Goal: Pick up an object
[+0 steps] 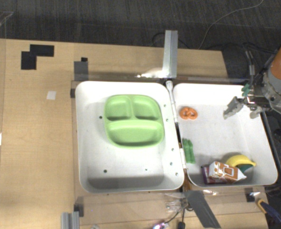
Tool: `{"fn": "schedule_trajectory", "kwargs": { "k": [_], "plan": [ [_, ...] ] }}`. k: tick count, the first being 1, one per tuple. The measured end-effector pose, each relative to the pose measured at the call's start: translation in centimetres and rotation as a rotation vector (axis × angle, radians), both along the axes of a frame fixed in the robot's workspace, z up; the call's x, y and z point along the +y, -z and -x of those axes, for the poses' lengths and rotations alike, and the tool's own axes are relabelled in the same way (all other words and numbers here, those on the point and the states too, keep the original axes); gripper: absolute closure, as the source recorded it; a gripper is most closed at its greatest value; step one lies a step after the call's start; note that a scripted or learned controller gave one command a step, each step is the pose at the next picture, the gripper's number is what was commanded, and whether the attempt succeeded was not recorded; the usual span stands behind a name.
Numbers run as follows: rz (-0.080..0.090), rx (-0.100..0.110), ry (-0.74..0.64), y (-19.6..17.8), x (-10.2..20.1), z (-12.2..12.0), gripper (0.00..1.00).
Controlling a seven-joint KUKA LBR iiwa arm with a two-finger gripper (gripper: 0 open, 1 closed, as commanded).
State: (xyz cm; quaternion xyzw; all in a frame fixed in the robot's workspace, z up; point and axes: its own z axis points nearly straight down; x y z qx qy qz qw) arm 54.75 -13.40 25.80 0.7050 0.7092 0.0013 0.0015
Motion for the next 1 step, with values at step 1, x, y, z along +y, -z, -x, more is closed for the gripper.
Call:
{"fn": "schedule_trajectory", "kwargs": {
  "k": [1],
  "plan": [
    [0.000, 0.000, 0.054, 2.07, -3.81, 5.96, 0.00]
  ]
}}
